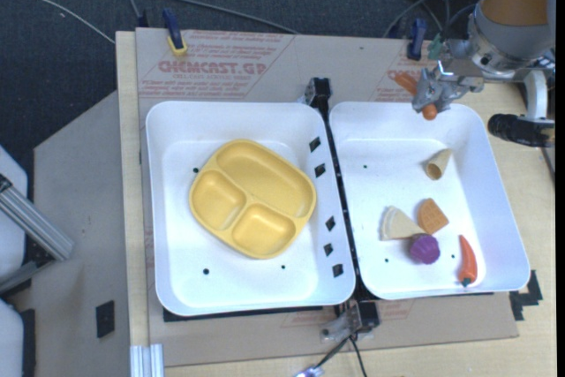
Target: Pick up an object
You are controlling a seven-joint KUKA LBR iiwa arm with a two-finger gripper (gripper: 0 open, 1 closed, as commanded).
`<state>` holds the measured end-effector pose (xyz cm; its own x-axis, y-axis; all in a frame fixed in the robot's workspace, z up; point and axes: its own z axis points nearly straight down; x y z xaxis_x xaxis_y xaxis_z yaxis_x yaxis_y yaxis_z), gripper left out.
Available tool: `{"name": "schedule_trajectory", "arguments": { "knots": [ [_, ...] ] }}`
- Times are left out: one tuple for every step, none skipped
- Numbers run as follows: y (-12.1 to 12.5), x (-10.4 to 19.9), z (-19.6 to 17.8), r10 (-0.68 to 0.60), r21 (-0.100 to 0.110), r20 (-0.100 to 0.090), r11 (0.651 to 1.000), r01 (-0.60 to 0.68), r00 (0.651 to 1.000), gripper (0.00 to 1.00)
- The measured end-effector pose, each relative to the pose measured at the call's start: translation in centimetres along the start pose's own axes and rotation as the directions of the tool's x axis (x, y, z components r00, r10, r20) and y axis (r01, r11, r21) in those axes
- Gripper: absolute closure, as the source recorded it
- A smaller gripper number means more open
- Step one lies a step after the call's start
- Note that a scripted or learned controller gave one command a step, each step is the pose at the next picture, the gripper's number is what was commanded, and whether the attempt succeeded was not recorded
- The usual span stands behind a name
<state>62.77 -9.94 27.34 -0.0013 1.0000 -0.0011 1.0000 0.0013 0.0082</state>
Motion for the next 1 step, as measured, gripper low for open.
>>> {"name": "schedule_trajectory", "arguments": {
  "knots": [
    [0.52,4.52,1.49,-0.003,0.011,-0.003,1.0,0.003,1.0,1.0]
  ]
}}
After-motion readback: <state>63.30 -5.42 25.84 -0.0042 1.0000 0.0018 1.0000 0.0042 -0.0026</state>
